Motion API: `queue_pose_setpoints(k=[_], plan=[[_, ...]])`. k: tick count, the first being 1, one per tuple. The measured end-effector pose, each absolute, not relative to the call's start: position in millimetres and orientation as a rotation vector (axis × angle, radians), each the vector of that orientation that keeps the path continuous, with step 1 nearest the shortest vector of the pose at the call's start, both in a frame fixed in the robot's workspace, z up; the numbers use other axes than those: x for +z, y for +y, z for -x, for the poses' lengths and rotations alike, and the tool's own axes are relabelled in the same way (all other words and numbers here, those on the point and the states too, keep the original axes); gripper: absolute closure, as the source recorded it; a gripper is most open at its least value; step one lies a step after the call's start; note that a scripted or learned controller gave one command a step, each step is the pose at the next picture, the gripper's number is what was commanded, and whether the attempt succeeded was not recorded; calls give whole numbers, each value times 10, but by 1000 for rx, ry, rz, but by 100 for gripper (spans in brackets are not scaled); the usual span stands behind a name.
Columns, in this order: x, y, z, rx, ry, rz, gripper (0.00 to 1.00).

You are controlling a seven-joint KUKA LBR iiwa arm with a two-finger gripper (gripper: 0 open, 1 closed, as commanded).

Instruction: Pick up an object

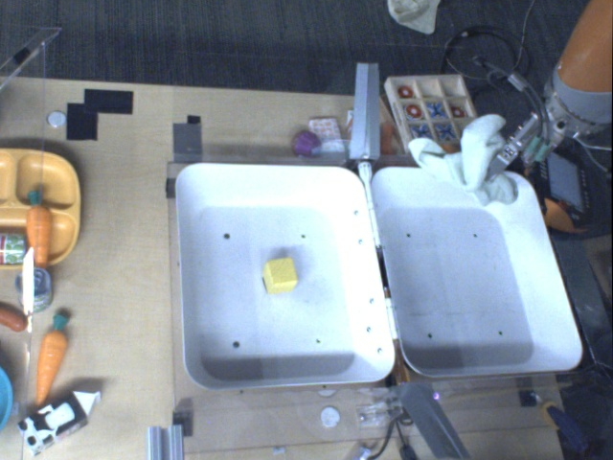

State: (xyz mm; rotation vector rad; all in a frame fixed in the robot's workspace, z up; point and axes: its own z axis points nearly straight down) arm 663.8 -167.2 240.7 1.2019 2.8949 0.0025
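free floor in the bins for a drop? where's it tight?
Right bin: floor bare from the centre divider to the front and right walls. Crowded only at its back right corner, where the white cloth drapes over the rim by the gripper. Left bin: bare all around the yellow block, which sits near the middle.

You see two bins (pixel 450 286) of smooth white plastic, faintly glossy, and a yellow block (pixel 281 275) that looks matt, like foam. The white cloth (pixel 474 156) is soft and crumpled. The counter (pixel 124 286) reads as pale matt wood.
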Motion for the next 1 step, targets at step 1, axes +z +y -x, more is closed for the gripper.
queue_pose_setpoints(k=[1], plan=[[2452,-1147,-6648,3,2988,-941,100]])
